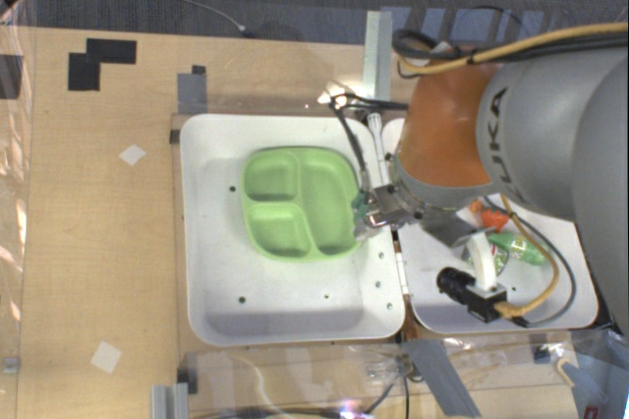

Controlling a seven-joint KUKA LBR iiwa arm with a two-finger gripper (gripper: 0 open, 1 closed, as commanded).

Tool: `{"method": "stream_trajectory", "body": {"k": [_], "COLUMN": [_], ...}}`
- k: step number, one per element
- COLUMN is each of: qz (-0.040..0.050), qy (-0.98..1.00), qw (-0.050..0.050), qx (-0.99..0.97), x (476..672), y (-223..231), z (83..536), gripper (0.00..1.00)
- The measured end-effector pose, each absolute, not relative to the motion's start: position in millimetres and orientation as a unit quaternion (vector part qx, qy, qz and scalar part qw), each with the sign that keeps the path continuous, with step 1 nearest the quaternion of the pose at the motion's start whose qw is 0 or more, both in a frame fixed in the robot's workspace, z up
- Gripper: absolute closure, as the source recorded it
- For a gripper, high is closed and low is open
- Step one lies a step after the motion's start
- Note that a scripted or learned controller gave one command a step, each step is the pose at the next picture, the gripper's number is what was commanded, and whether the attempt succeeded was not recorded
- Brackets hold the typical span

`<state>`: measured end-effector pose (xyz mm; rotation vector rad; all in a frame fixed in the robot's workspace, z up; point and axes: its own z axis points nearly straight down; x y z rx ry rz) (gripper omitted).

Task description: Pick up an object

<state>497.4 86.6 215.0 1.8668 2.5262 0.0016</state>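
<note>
Here, green divided plate (300, 203) in left bin (211, 299), gripper (371, 209) at its right rim

Bright, even overhead light w/ soft shadows in left bin (211, 309), slight blur, glare at bench's (98, 210) left edge.

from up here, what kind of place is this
Probably a robot lab test bench, not a kitchen. A grey and orange robot arm reaches over two white bins, one holding a green divided plate, on a wooden bench with loose cables.
</note>
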Motion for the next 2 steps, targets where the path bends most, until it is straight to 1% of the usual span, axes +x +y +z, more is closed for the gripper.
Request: {"method": "stream_trajectory", "body": {"k": [1, 2], "qz": [0.0004, -0.0014], "qy": [0.699, 0.537], "qw": [0.000, -0.001], "qx": [0.715, 0.844], "x": [486.6, 485.9], "y": [137, 143], "z": [200, 154], "gripper": [1.00, 1.00]}}
